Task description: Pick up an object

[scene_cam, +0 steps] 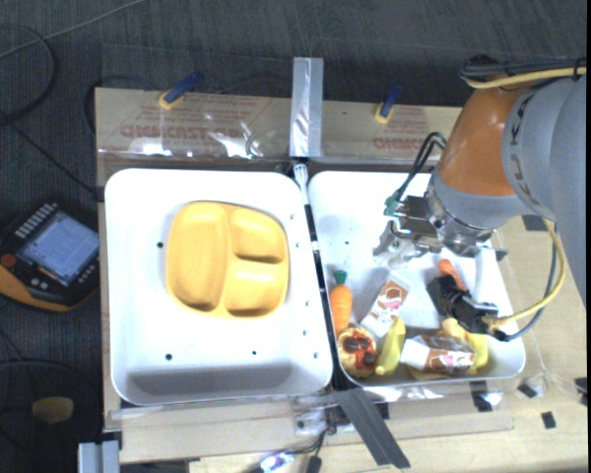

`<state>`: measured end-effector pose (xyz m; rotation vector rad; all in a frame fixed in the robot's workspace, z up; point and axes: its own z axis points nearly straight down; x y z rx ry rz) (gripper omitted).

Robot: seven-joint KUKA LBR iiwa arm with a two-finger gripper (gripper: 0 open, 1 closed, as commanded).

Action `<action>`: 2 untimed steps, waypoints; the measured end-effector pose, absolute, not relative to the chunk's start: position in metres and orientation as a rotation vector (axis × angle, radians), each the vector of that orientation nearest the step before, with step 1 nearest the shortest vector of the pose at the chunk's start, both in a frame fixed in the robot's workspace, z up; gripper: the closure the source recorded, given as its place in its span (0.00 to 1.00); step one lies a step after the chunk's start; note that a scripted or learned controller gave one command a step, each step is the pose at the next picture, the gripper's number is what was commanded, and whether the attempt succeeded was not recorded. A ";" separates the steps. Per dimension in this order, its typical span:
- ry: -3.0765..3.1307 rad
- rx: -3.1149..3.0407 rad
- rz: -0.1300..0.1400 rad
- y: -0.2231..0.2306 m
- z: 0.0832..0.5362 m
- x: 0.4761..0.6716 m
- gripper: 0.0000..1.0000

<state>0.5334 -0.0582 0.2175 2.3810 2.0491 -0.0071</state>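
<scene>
Arm (532, 156) over right bin (320, 264), gripper (406, 244) above toy food (414, 348), finger state could not be told, yellow tray (227, 257) in left bin (128, 294).

light: bright, even | shadows: soft | glare: white bins (118, 264) | focus: slightly soft
</scene>
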 end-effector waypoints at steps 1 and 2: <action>2.048 2.381 -0.008 -0.059 0.218 0.533 0.00; 2.142 2.297 -0.004 -0.090 0.103 0.527 0.00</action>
